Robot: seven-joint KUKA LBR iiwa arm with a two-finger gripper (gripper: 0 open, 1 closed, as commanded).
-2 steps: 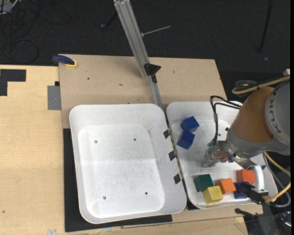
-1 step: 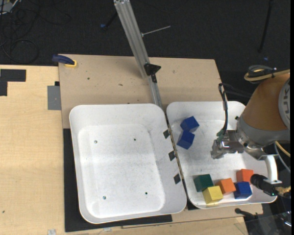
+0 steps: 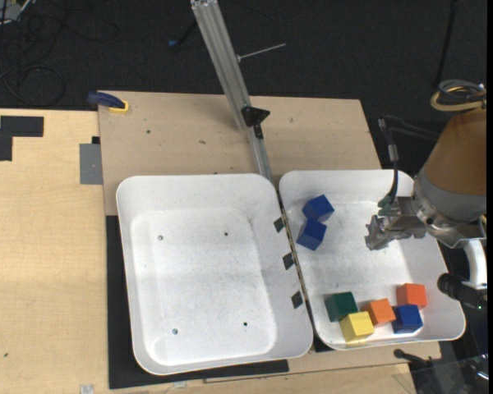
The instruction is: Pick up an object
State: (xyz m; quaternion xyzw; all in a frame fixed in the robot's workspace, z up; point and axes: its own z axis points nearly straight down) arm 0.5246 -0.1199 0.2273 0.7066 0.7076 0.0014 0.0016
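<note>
One end effector (image 3: 379,235) low over the right bin (image 3: 444,335), finger spread impossible to tell, apart from the blue blocks (image 3: 314,221).

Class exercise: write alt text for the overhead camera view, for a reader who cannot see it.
A grey robot arm reaches in from the right, its gripper over the right white bin, which holds two blue blocks near its left wall and a cluster of green, yellow, orange, blue and red-orange blocks along its near edge. The left white bin sits alongside.

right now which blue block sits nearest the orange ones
The blue block in the right bin's front corner, touching the orange blocks; the other two blue blocks sit apart, farther back.
</note>
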